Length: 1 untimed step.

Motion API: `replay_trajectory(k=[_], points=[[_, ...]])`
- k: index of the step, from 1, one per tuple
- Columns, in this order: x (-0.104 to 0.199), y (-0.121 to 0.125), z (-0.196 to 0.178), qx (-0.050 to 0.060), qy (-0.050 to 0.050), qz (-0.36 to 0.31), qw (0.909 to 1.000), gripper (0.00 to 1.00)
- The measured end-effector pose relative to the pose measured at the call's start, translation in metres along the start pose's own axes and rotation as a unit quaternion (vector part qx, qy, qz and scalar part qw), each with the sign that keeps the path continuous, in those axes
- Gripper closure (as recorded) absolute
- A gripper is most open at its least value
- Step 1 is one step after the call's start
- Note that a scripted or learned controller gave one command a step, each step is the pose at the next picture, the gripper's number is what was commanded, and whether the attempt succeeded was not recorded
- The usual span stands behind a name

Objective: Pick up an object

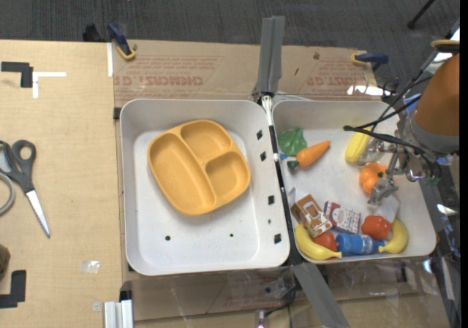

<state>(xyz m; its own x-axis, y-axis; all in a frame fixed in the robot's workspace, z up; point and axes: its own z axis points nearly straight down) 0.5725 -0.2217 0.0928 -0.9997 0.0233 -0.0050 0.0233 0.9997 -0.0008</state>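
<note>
The likeliest target is lying in the right bin (pixel 420 242): a small orange fruit (pixel 371 175), sitting near that bin's right wall, just below a yellow corn cob (pixel 357 147). The gripper (pixel 384 189) is hanging directly beside the fruit, its metal fingers (pixel 380 192) appearing to touch the fruit's lower right side, though whether they are spread or pinched together I cannot tell (cables and glare are cluttering that spot). Nothing is showing the fruit between them, so I am not counting it as held.

Moving outward, a carrot (pixel 313 153) and a green leafy piece (pixel 292 141) are lying toward the bin's upper left. Along the lower edge a small brown carton (pixel 312 215), a red tomato (pixel 376 226), a blue bottle (pixel 357 245) and a banana (pixel 316 245) are crowding together. The left bin (pixel 139 246) is carrying a yellow divided plate (pixel 199 166), and scissors (pixel 25 180) are resting on the worktop (pixel 58 246) well apart.

The risks, as I am judging them: the round fruit may be rolling away if the fingers are closing off-centre, and the nearby wall is leaving little room for the outer finger. A low approach could also be nudging the tomato or catching the loose cables
</note>
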Motion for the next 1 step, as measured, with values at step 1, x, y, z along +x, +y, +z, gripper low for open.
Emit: replay_trajectory(k=[1], points=[[0.0038,0.0055,0.0004,-0.001,0.001,0.030,0.9995,0.00]])
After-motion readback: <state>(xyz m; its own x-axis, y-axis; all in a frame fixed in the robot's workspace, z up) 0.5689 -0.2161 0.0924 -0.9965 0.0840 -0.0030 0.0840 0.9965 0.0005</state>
